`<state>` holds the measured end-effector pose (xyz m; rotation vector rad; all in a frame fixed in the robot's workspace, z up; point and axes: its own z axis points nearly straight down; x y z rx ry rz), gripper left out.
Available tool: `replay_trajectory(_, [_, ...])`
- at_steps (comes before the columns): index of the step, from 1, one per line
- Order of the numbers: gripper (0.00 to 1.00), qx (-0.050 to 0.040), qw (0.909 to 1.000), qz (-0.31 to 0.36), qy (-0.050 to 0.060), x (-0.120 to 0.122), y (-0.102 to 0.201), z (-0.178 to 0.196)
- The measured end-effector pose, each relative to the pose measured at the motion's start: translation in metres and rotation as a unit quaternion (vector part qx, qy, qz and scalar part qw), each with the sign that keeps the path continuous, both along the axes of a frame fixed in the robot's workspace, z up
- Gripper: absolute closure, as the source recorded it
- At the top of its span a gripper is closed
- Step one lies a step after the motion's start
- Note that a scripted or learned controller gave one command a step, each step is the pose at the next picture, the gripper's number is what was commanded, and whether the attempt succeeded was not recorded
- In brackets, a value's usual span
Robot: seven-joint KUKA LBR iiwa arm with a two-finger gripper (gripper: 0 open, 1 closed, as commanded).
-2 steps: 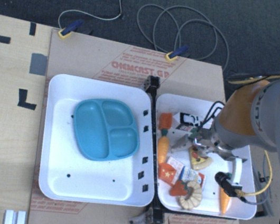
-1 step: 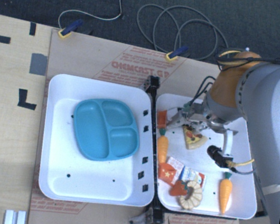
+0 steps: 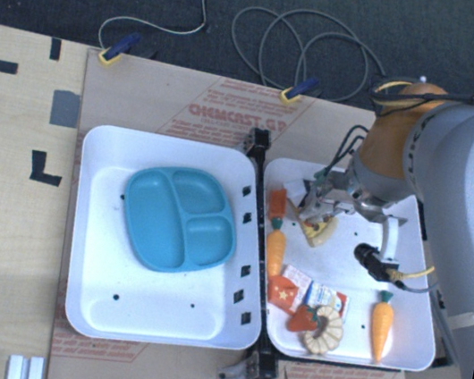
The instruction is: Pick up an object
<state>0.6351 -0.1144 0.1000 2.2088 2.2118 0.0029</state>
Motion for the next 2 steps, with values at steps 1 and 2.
replay_trajectory(1, [1.00,0.0043,1.0000,-0.001,0.007,-0.074,-0.046,0.030])
replay_trajectory(2, [1.00,0.0052,1.0000,0.000,0.007,-0.034,0.001,0.036])
